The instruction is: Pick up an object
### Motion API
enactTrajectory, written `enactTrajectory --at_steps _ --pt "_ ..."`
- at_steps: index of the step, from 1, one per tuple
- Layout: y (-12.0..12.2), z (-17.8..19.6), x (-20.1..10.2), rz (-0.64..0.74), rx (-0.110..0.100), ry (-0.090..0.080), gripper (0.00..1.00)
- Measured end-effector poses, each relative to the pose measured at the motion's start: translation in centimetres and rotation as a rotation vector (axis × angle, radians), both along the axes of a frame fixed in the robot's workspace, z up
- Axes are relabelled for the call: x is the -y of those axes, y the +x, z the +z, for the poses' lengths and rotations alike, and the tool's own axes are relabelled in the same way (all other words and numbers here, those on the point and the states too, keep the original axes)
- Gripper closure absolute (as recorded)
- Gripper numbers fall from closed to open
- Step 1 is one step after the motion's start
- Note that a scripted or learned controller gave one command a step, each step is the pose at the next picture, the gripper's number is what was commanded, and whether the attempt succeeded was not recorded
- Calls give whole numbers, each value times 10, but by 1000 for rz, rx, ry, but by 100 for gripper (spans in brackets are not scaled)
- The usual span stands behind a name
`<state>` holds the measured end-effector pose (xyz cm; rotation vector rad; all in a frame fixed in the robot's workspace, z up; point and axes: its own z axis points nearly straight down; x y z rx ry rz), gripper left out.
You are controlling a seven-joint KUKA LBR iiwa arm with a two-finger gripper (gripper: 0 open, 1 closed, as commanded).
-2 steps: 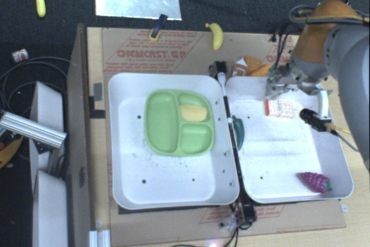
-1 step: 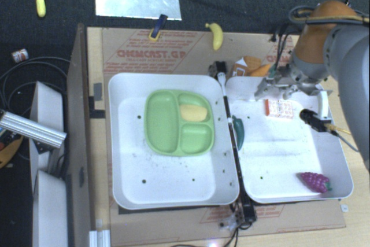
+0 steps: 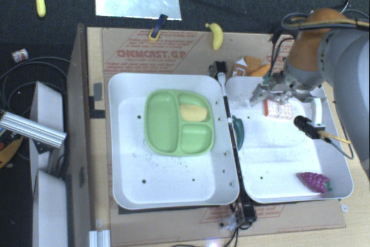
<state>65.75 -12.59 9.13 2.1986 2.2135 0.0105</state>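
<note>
**Camera view: claw low at the far end of the right bin, packet just beside it**

Camera view places the grey arm's two-finger gripper (image 3: 267, 91) low over the far end of the right shallow white bin (image 3: 341, 182). Whether the claw is released or clenched cannot be told from this slant, and nothing is seen held in it. A small flat red-and-white packet (image 3: 279, 109) lies just beside it on the bin floor and is judged the likeliest target. A purple plastic grape bunch (image 3: 314, 181) lies well apart, near the bin's front corner.

For a sound pick, the claw is best centred squarely over the packet rather than at its edge. It should be lowered almost to the floor and closed across the narrower side. A flat packet is easily pushed aside, so a slow, straight lift is advised.
</note>
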Motion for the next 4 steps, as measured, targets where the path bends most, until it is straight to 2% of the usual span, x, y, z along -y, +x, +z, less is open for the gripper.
enactTrajectory --at_steps 1,2,3,4 --pt "2 13 1 1 6 -2 100" --pt "2 12 1 2 4 -2 0" --pt "5 0 -13 -1 -5 2 0" --pt "8 14 -12 0 5 -1 100"
